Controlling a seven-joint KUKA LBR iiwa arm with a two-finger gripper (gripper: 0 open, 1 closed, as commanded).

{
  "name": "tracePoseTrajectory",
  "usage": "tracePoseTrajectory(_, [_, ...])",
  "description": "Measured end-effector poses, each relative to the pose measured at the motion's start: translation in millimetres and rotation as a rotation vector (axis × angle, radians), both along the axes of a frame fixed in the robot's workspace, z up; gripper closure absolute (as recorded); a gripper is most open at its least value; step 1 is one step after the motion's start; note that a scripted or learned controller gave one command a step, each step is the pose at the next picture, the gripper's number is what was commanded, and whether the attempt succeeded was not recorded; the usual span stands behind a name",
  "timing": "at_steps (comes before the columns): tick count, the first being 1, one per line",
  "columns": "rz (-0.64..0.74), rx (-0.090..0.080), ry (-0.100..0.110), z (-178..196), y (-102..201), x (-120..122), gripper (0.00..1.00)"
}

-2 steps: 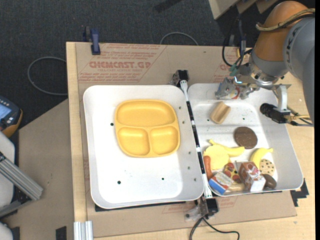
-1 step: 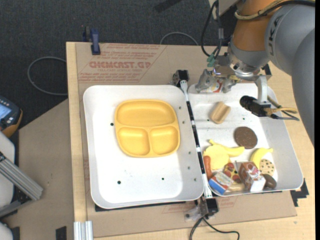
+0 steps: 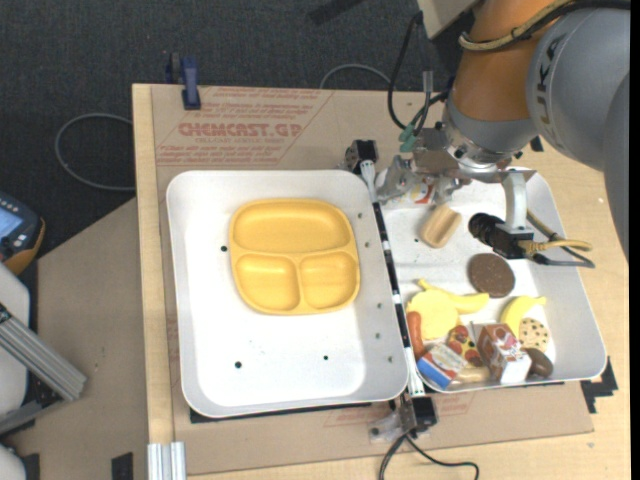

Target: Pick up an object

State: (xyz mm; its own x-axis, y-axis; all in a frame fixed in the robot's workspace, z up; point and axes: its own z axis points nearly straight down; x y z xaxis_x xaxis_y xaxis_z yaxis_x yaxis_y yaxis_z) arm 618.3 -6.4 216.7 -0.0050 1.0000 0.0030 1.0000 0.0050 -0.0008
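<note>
My gripper (image 3: 428, 176) hangs over the far end of the right bin (image 3: 570, 268), below the grey arm with its orange band. A tan cylinder-shaped piece (image 3: 438, 226) lies on the bin floor just in front of the gripper, apart from it. A brown round disc (image 3: 491, 274) sits nearer the bin's middle. At the bin's near end are a yellow piece (image 3: 440, 313), a yellow-and-white piece (image 3: 522, 313), a cookie with dots (image 3: 533, 332) and several small toy foods (image 3: 470, 353) in a pile.
The left bin (image 3: 200, 298) holds a yellow divided plate (image 3: 295, 253) in its far half. A rim divides the two bins (image 3: 385, 258). A blue clamp (image 3: 187, 80) stands at the bench's far left edge.
</note>
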Motion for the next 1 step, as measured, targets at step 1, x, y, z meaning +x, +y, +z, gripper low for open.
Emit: tracePoseTrajectory(1, [-0.009,-0.004,0.003,-28.3,-36.7,-12.7,1.00])
